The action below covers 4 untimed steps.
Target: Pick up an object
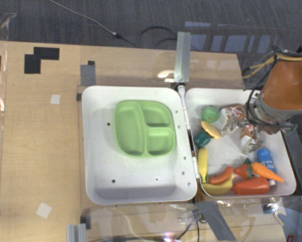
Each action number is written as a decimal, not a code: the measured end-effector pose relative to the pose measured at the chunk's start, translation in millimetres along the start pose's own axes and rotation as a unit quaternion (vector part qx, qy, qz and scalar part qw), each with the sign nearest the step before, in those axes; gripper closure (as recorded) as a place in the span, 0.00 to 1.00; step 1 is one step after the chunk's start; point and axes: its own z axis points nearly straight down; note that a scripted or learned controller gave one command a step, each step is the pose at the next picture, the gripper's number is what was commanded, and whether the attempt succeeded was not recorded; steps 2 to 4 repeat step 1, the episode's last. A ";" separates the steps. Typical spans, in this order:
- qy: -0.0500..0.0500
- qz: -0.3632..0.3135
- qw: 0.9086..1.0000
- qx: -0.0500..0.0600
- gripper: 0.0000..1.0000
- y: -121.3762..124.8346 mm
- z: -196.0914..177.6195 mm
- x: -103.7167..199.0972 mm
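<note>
Gripper [251,135]: at the end of the grey arm [287,87] with its orange band, lowered into the right bin [290,185] near that bin's upper right; whether it is apart or together cannot be told, and nothing can be seen clamped in it. Directly at and around it: crinkled wrappers [235,116], red, white and silver. Just below it: a blue bottle [264,158]. Further below: a carrot [265,171] and a red pepper [251,186] along the bin's lower edge. Below and to the left: a red chilli [221,176] lying on a banana [217,187], with a yellow corn cob [203,163] upright beside them. To the left: a green ball [210,114], a yellow piece [210,129] and a dark green piece [201,139]. Far to the left: the left bin [98,185], holding a green divided tray [144,128].
</note>
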 end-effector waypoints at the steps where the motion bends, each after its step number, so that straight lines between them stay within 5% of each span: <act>1: 0.000 0.003 1.000 0.000 0.00 22.7 -0.3 -39.5; 4: 0.000 0.003 1.000 0.000 0.00 22.7 -0.3 -39.5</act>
